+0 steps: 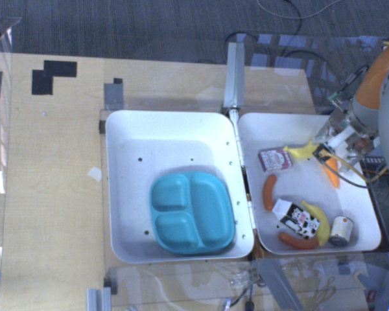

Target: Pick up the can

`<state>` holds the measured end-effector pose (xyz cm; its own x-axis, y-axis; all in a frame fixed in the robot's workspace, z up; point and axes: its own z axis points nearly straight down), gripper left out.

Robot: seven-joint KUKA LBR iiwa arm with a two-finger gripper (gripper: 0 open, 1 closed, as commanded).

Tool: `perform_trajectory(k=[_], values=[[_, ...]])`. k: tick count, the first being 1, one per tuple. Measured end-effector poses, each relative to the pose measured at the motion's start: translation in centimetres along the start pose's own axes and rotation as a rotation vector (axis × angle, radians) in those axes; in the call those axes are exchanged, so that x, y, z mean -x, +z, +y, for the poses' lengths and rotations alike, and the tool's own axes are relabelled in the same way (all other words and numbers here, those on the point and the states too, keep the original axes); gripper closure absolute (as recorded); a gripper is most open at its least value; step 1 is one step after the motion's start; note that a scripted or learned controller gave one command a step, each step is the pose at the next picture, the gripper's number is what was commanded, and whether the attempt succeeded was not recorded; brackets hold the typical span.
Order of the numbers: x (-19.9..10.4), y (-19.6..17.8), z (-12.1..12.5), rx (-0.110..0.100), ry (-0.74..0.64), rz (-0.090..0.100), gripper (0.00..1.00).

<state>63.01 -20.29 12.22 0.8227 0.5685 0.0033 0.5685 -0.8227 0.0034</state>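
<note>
The can [341,230] is small and silver with a pale label. It sits in the front right corner of the right bin [314,123], just right of a yellow banana [316,221]. The grey arm with its orange band reaches in over the bin's back right edge. My gripper [351,141] hangs there above the rim, well behind the can and apart from it. Nothing shows between it and the can.
The right bin also holds a black-and-white patterned box [297,218], two reddish sausages [269,192] [297,241], a dark red packet [275,159], a yellow piece [301,151] and an orange carrot [331,171]. A blue divided plate [191,212] lies in the left bin [136,141].
</note>
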Motion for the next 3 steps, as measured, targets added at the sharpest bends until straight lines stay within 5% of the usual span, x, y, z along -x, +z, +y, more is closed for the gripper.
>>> perform_trajectory(k=[1, 2, 3], values=[[2.0, 1.7, -1.3, -0.003, -0.080, -0.001, 0.00], [-1.8, -0.1, 0.4, 0.001, -0.034, 0.001, 0.00], [-3.8, 3.5, -2.4, -0.001, 0.068, 0.000, 0.00]])
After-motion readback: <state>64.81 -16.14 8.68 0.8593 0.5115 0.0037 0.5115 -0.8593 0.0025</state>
